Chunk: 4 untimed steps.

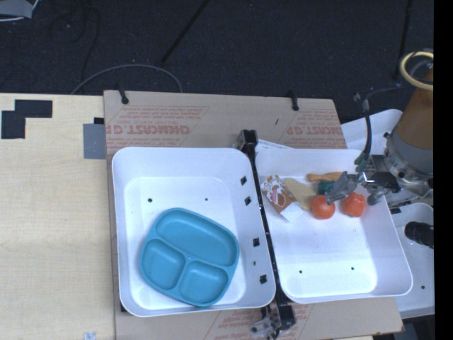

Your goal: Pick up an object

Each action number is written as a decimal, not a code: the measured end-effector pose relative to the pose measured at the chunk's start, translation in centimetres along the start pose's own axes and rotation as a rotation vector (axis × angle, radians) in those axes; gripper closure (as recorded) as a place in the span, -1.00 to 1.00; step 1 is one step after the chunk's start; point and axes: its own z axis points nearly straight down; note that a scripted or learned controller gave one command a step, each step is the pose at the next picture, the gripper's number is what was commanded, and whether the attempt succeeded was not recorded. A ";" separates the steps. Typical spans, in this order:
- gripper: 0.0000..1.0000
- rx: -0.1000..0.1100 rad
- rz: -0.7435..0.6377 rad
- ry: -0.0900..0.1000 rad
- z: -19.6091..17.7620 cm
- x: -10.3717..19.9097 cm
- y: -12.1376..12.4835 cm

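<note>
From above, the bench carries two shallow white bins side by side on a sheet of printed cardboard (212, 122), with a black divider strip (258, 218) running between them. The left bin (127, 190) holds a blue compartment plate (190, 256), three-sectioned, lying flat toward that bin's near edge and nearer its left wall than the divider. The right bin (340, 275) has its things gathered along the far edge: a small printed snack packet (277, 194) just beside the divider, a tan wedge-shaped piece (301, 190) touching it, an orange carrot-like toy (327, 178) with a green bit by it further back, and two red tomato-like balls, the left tomato (323, 208) and the right tomato (354, 205), set close together but with a small gap between them. The arm comes in from the right, its orange band (417, 112) above the grey wrist (410, 158) hanging over the right bin's far right corner. The gripper (352, 188) is down among the things, its dark fingers reaching between the carrot toy and the tomatoes, just above the right tomato; from here I cannot tell whether it is released or clenched, and nothing shows plainly between the fingers. The near half of the right bin is bare white floor.
</note>
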 end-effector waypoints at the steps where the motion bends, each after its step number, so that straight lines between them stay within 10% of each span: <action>1: -1.00 -0.011 -0.002 -0.002 -0.6 0.0 0.2; 4: -1.00 -0.004 -0.001 0.001 12.8 0.7 0.0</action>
